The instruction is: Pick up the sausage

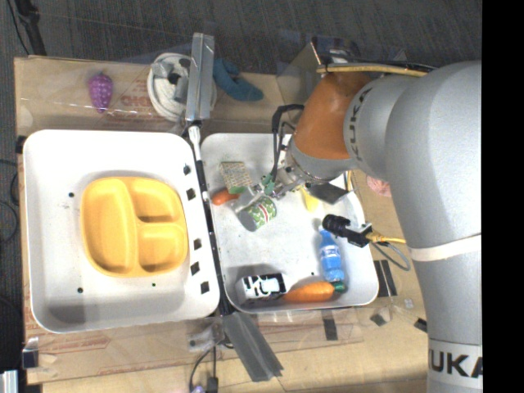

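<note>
yellow tray (135, 223) in left white bin (49, 162); blue bottle (331, 262), orange sausage (309, 292), green-striped can (260, 213) right.

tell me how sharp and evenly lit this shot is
Camera view: soft overall, small items in the right bin blur together; even light, the yellow tray and left bin bright without glare; the arm shades the bin floor beneath it.

Hidden and uncertain spots in the right bin

You can't read how the gripper (274, 182) stands: its tip is a small dark tangle under the orange wrist, merged with the green-and-white can (259, 212). The arm (409, 154) covers the right bin's (246, 150) far right corner and runs off the bottom edge. The orange sausage (309, 291) lies against the near wall, its right end tucked under the blue bottle (331, 260).
</note>
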Action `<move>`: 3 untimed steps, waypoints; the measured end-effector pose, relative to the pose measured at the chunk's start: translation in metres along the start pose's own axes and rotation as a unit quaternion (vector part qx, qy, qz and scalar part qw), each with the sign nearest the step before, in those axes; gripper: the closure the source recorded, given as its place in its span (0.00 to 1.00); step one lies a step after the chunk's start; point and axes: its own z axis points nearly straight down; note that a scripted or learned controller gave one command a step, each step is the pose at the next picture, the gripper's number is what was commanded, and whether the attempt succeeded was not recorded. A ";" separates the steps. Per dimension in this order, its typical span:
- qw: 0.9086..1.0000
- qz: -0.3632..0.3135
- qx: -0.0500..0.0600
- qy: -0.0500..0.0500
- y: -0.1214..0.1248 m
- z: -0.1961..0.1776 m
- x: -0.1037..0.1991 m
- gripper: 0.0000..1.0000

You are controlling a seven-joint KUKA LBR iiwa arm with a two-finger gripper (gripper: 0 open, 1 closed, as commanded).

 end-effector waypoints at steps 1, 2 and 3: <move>0.990 0.142 0.001 0.001 0.041 0.000 0.017 0.00; 0.990 0.140 0.004 0.002 0.041 -0.010 0.018 1.00; 0.993 0.116 -0.001 0.000 0.027 -0.001 0.029 1.00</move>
